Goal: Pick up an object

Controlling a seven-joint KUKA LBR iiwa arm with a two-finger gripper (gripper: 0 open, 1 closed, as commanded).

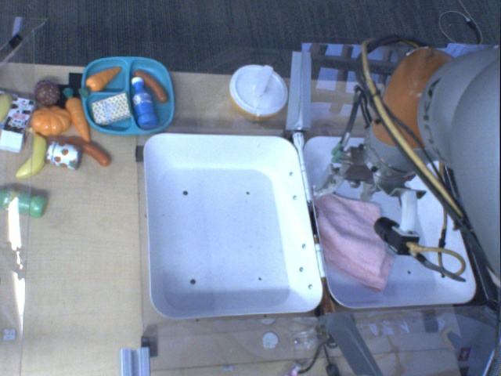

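A crumpled pink cloth (354,237) lies in the right white bin (438,288), against its left wall. My gripper (349,174) hangs over the back left part of that bin, right at the cloth's far edge. The grey arm with its orange band (411,77) reaches in from the right and covers much of the bin's back. A black fitting on a yellow cable (395,237) hangs from the arm over the cloth's right edge.
The left white bin (227,225) sits beside the right one. Behind it stand a white lidded cup (259,91) and a blue divided plate (129,95) of toy food. More toy food (55,128) lies at the bench's left.
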